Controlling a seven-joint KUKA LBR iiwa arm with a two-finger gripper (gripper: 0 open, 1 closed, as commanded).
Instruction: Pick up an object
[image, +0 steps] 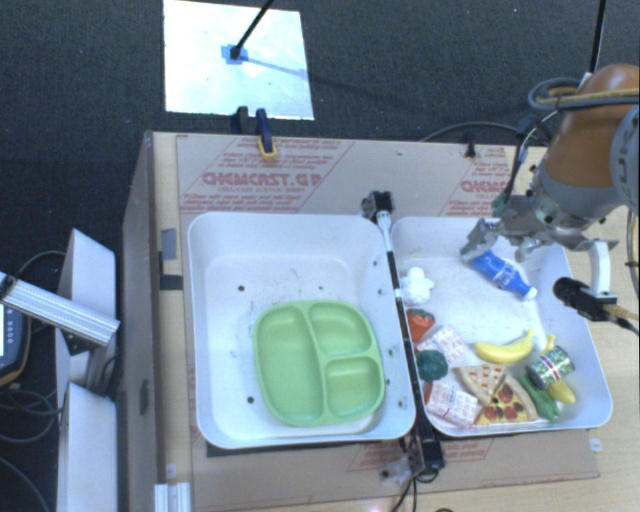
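Observation:
My gripper (505, 238) hangs over the back of the right bin (596, 392), its two fingers spread apart and nothing between them. Just below and in front of it a blue tube with a white cap (505, 274) lies slanted on the bin floor, close to the fingertips. Toward the front of this bin sit a yellow banana (505, 349), a pizza slice (490, 385), a small can (548, 368), a red strawberry-like piece (421, 325), a dark green piece (432, 365) and a white lump (415, 283).
The left bin (215, 300) holds a green divided plate (320, 362). A wrapped packet (452, 403) and a green vegetable (541, 399) lie at the right bin's front. A black fixture (583, 297) juts in over its right rim. A clamp (378, 206) marks the divider.

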